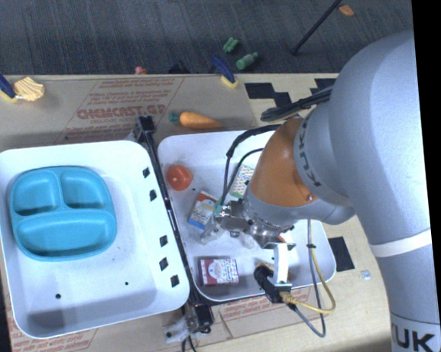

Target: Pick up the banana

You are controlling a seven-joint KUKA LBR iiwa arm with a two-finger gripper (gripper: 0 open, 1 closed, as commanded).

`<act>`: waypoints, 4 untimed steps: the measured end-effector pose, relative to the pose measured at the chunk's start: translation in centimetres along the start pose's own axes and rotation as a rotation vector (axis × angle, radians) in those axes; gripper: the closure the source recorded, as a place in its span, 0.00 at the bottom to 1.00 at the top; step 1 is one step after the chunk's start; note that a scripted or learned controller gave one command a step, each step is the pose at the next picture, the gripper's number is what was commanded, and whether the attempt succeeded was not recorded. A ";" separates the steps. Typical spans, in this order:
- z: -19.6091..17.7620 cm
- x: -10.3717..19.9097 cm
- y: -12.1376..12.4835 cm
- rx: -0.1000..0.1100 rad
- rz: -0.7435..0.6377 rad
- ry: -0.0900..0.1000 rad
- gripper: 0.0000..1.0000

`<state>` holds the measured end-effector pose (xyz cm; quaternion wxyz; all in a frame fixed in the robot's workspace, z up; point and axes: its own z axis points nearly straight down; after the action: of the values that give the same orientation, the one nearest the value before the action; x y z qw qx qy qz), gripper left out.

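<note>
My gripper (231,222) hangs low over the middle of the right bin (202,144), just right of a small blue and white carton (202,210). The orange-banded wrist (282,175) and the big grey arm cover the right half of that bin, so whatever lies beneath them is hidden. I cannot make out anything held at the gripper.
In the right bin lie a round orange-red fruit (179,176), a red box (218,271) near the front wall, and a patterned card (242,182). A blue divided plate (62,212) sits in the left bin (101,297). A carrot (198,120) rests on the bench behind.
</note>
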<state>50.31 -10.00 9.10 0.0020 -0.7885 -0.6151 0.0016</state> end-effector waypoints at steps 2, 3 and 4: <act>-23.9 14.5 -5.3 -0.004 -0.139 0.000 0.00; -30.7 14.9 -6.6 -0.004 -0.197 -0.001 0.00; -25.8 21.4 -8.4 0.001 0.198 -0.002 0.00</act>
<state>47.54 12.77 34.98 0.0016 -0.8454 -0.5342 0.0031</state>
